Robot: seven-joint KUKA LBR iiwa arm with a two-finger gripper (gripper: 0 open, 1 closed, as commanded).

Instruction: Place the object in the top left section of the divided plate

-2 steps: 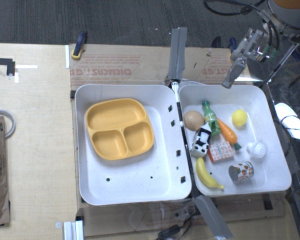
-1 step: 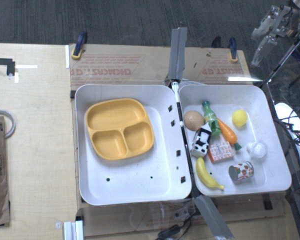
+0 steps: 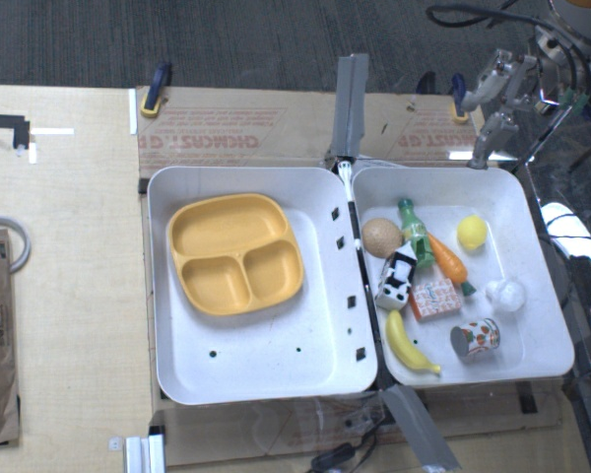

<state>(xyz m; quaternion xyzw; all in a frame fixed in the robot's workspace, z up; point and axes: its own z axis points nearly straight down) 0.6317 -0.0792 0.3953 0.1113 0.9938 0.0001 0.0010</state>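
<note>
A yellow divided plate (image 3: 236, 254) lies in the left white bin (image 3: 177, 363), with one long section at the back and two smaller ones at the front, all bare. My gripper (image 3: 490, 131) hangs above the back rim of the right bin (image 3: 557, 358), far from the plate, with nothing visibly held. Below it in the right bin lie a brown round fruit (image 3: 381, 236), a green bottle (image 3: 412, 227), a carrot (image 3: 447, 257), a lemon (image 3: 472, 232), a black-and-white cow toy (image 3: 397, 279), a red box (image 3: 435, 299), a white ball (image 3: 505, 295), a banana (image 3: 409, 343) and a small can (image 3: 475, 338).
A grey divider bar (image 3: 351, 106) runs between the bins at the back. Cardboard (image 3: 236, 131) lies behind the bins with blue clamps (image 3: 158, 87) on it. Cables and arm hardware crowd the upper right corner (image 3: 561, 77).
</note>
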